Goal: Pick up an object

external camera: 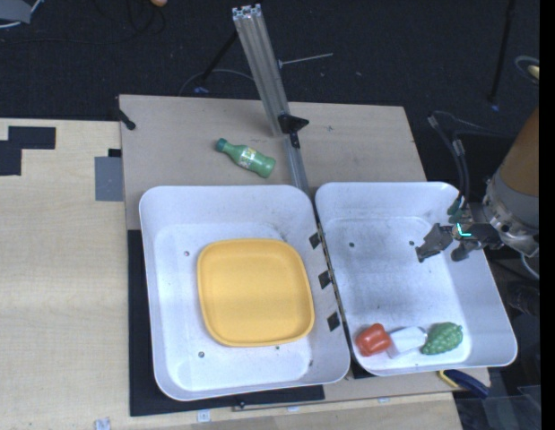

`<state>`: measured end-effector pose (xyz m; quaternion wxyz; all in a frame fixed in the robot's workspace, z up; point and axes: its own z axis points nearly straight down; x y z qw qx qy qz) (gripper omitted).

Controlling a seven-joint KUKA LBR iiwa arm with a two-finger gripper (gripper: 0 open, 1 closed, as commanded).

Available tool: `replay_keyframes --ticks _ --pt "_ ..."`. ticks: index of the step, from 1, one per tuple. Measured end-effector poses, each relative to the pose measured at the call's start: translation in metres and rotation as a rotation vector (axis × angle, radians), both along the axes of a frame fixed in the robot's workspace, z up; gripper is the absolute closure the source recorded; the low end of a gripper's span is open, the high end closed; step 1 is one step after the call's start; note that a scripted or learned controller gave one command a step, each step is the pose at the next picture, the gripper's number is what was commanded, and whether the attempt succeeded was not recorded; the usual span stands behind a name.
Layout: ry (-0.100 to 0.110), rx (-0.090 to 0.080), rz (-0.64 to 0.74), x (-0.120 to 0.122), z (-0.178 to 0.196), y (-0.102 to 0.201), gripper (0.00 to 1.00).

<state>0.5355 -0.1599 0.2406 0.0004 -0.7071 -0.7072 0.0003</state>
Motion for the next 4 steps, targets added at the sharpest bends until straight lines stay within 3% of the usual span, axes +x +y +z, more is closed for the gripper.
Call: replay_keyframes --ticks 1,4 --pt "0.0 0.0 0.0 0.0 0.0 0.0 0.0" --pt "-0.001 0.0 0.0 0.0 -0.149 -0.001 0.0"
